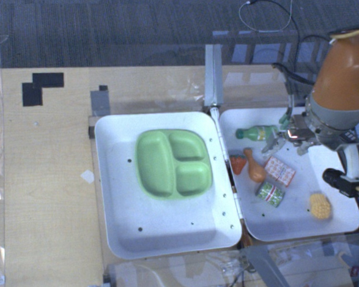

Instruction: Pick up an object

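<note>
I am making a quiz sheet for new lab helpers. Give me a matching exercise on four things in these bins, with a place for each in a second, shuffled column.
Things:
1. green divided tray
2. green bottle
3. yellow round object
4. green and white box

Places:
A. right bin, near its front right corner
B. middle of the left bin
C. right bin, at the back, lying on its side
D. right bin, just in front of the pink and white box

Pairs: 1-B, 2-C, 3-A, 4-D

bins (168, 239): glossy white plastic | tray (172, 163): matt green plastic | bench (53, 179): pale wood
</note>
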`<state>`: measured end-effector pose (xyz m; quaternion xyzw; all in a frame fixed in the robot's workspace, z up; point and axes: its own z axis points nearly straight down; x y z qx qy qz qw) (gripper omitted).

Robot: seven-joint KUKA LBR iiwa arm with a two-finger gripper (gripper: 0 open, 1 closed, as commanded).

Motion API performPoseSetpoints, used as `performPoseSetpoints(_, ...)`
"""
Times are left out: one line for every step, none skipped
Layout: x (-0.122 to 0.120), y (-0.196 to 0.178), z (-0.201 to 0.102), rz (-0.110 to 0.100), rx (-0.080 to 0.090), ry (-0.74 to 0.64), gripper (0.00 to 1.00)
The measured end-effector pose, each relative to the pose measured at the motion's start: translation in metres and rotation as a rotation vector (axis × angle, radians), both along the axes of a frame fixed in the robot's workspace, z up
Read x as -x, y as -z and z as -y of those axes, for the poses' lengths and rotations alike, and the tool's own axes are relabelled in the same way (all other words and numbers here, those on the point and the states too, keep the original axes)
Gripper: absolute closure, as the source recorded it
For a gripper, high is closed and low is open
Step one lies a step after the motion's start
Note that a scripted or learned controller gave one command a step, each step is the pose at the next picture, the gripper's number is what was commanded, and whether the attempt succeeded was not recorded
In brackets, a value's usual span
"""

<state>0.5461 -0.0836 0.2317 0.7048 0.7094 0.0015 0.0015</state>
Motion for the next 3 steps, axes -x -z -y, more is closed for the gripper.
performPoseSetpoints(0.001, 0.129, 0.016, 0.018, 0.004, -0.042, 0.00)
performPoseSetpoints(-0.001, 0.117, 0.017, 0.026, 0.008, -0.041, 1.00)
performPoseSetpoints(-0.001, 0.117, 0.017, 0.026, 0.008, -0.041, 0.00)
